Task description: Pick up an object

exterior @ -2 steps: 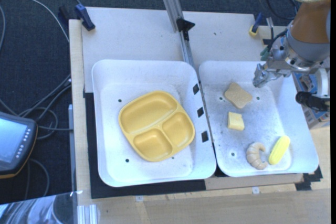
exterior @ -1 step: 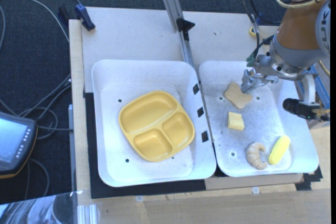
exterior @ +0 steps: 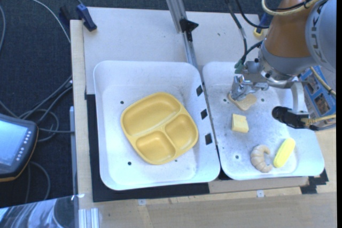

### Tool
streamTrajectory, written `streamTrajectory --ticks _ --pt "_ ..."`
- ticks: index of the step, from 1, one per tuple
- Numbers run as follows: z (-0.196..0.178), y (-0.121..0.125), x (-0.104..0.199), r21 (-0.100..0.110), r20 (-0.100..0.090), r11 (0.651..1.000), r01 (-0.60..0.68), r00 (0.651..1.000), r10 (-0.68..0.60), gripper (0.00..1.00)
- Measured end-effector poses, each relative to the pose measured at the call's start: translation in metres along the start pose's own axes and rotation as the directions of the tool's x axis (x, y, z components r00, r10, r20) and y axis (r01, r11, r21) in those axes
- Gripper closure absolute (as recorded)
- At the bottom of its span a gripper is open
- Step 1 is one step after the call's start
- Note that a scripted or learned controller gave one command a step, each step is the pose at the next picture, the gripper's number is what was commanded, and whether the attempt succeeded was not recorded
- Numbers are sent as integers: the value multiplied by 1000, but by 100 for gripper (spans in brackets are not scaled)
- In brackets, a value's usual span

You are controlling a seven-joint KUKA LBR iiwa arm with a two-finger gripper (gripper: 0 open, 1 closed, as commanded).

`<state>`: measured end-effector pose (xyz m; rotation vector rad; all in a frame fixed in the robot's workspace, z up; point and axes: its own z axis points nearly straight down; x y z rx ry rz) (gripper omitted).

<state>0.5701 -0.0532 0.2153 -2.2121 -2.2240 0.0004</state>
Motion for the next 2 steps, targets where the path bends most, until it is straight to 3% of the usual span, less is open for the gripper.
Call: streamTrajectory --ticks 2 --pt "-4 -11 101 -4 0 1000 1 1000 -1 100"
